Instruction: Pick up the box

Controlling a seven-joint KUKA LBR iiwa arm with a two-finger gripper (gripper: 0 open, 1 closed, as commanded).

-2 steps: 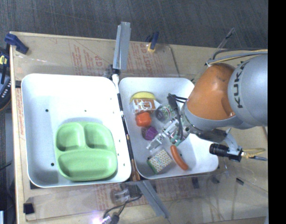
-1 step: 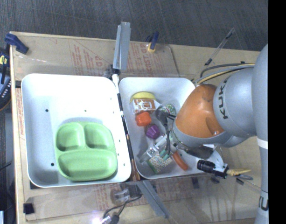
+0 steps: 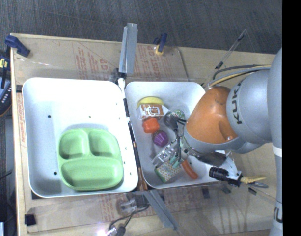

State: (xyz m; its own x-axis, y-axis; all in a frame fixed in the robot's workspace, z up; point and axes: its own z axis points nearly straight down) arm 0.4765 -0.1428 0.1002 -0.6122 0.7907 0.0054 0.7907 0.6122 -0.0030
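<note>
A small box [image 3: 166,172] with a green speckled face lies near the front edge of the right bin [image 3: 189,88]. My gripper [image 3: 169,154] hangs low in that bin, just behind the box and close above it. Its metal tip points toward the front left. I cannot make out whether it touches the box. The orange wrist band [image 3: 212,117] and grey arm cover the bin's right half.
Around the gripper lie a yellow and white packet [image 3: 150,107], an orange piece [image 3: 150,126], a purple piece [image 3: 160,138] and an orange stick [image 3: 189,170]. The left bin [image 3: 42,97] holds a green divided tray [image 3: 90,160]. A rail [image 3: 128,48] stands behind the bins.
</note>
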